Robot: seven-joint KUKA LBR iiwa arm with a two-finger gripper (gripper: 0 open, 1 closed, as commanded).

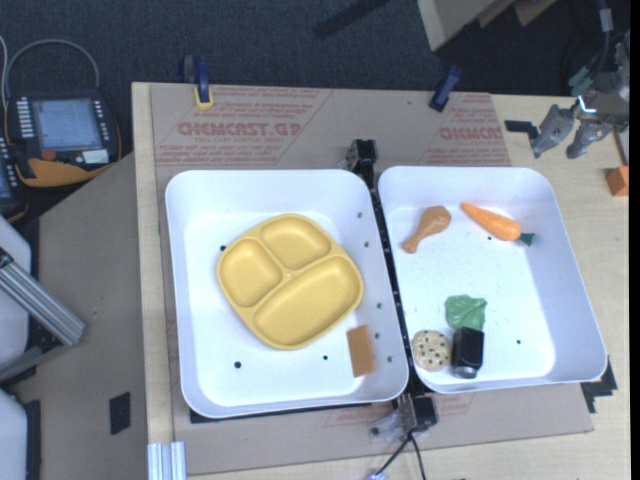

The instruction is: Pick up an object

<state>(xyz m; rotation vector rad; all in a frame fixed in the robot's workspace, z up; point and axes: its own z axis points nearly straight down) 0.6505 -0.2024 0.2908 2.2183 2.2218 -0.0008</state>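
Observation:
The right white bin [560, 298] holds a tan drumstick [427, 227], an orange carrot [492, 222], a green leafy piece [465, 311], a round speckled cookie [431, 348] and a small black object [467, 352]. In the left bin [190, 298] lies a yellow sectioned plate [290, 280], with a small brown block [360, 350] beside its lower right edge. My gripper [565, 136] hangs at the far upper right, beyond the right bin's back corner. Its fingers are spread apart and nothing is between them.
The bins sit on a cardboard sheet [300, 123] held by a yellow clamp [203, 95] and a blue clamp [443, 88]. A control pendant [62, 133] with a cable lies at the far left. An orange object [618, 182] sits at the right edge.

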